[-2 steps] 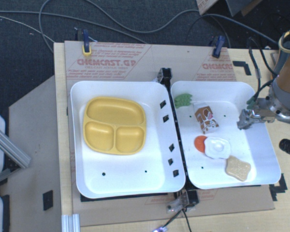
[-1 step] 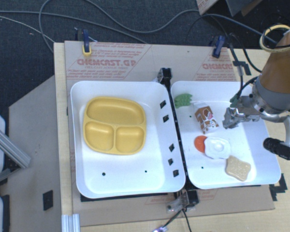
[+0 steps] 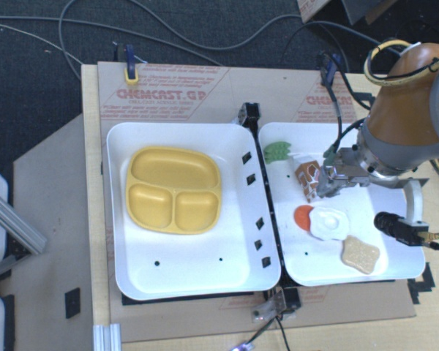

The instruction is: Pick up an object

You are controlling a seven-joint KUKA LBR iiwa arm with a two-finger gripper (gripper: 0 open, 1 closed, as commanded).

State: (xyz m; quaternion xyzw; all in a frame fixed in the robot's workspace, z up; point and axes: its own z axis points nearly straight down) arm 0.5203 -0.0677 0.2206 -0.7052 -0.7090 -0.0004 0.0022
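White bins (image 3: 132, 269) number two, one yellow tray (image 3: 174, 189); claw (image 3: 323, 184) state unclear beside brown toy (image 3: 307, 178).

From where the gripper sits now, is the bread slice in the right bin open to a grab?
Probably yes. The bread slice lies alone near the right bin's front corner, apart from the fried egg, with the gripper close by.

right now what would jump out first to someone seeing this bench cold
The big yellow three-compartment plastic plate in the left white bin draws the eye first. Next comes the grey and orange arm reaching in from the right, its gripper low over the right white bin beside a brown patterned toy. Nearby lie a green leafy piece, a white and red fried egg toy and a tan bread slice.
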